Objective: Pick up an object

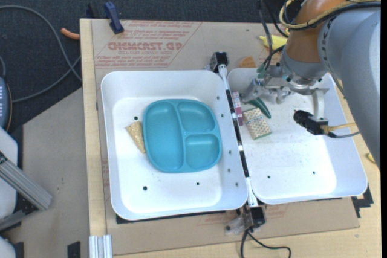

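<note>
In the right bin (pixel 302 181), a speckled tan block (pixel 257 124) lies near the upper left corner. A slim green object (pixel 263 108) rests just above it, and a pink and white strip (pixel 237 109) lies along the divider. My gripper (pixel 261 93) hangs low over this corner, right above the green object and the block. Its tips are blurred against the clutter, and nothing can be made out held in it. In the left bin (pixel 121 184), a teal divided plate (pixel 181 135) lies flat with a tan spongy piece (pixel 136 133) tucked at its left edge.
The grey arm with its orange band (pixel 314 9) covers the right bin's upper right. A black clip with yellow cable (pixel 308 121) sticks out below the wrist. A blue clamp (pixel 113 16) sits on the cardboard behind the bins, and yellow scraps (pixel 273 41) lie near the arm.
</note>
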Robot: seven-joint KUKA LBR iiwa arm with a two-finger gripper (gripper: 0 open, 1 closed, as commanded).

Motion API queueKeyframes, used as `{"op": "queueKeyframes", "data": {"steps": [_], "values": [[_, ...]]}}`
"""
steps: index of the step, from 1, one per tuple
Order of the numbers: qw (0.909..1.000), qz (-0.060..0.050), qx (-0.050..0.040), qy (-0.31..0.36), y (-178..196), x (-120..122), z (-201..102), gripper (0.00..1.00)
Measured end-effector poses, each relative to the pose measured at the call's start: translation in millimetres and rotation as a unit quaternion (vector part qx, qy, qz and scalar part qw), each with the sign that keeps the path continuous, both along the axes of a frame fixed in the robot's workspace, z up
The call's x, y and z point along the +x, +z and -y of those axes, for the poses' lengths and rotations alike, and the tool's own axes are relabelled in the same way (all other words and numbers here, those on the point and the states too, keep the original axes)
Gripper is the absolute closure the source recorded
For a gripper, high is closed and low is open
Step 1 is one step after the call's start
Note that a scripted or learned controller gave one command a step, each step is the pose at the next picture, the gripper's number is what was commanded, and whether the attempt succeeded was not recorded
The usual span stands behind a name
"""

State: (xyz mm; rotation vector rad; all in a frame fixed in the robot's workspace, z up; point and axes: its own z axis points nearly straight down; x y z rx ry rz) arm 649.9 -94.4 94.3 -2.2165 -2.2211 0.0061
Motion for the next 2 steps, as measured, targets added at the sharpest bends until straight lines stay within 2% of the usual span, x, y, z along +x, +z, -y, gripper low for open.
{"op": "queueKeyframes", "data": {"steps": [1,2], "values": [[1.0000,0.003,-0.0001,0.000,-9,16,0,0.00],[1.0000,0.005,-0.0007,0.000,1,17,0,1.00]]}}
